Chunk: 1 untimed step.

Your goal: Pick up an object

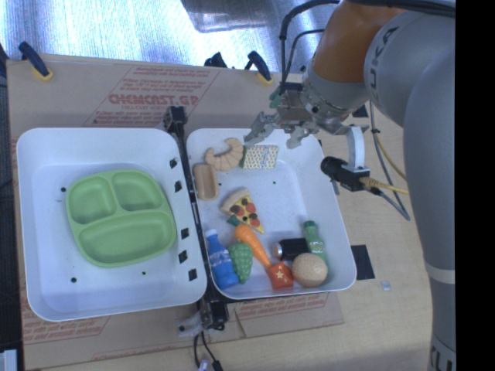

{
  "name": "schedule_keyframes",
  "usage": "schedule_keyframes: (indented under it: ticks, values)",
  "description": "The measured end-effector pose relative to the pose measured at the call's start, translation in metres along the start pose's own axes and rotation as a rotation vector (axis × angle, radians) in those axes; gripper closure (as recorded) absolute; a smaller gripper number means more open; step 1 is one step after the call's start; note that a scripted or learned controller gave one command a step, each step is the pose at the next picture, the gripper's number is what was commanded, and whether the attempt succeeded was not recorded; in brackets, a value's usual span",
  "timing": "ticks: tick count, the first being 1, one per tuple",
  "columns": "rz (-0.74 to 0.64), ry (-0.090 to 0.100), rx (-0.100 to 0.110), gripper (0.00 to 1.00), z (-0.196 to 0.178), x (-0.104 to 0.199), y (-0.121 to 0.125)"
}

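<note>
My pincer (pixel 280 130) hangs spread and holding nothing over the right bin's (pixel 334 216) far edge — just right of the cracker (pixel 260 158) and croissant (pixel 225 154). Those lie handiest; the other toys crowd the near corner.

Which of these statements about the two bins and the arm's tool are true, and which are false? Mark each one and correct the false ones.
1. The green divided plate lies in the left bin. True.
2. The croissant lies in the left bin. False: it lies in the right bin, near its far edge.
3. The tool is above the far edge of the right bin. True.
4. The carrot is between the tool's fingers. False: it lies on the bin floor, apart from the tool.
5. The pizza slice lies on the green divided plate. False: it lies in the right bin.
</note>
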<state>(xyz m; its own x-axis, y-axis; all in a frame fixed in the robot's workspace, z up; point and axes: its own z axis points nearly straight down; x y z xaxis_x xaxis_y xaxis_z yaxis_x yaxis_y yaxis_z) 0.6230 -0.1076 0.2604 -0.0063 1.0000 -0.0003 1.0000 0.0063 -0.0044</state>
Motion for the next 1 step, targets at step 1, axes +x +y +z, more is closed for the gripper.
schedule_keyframes:
  ticks: [1]
  values:
    - [0.0, 0.0, 0.003, 0.0, 0.0863, -0.019, 0.0265]
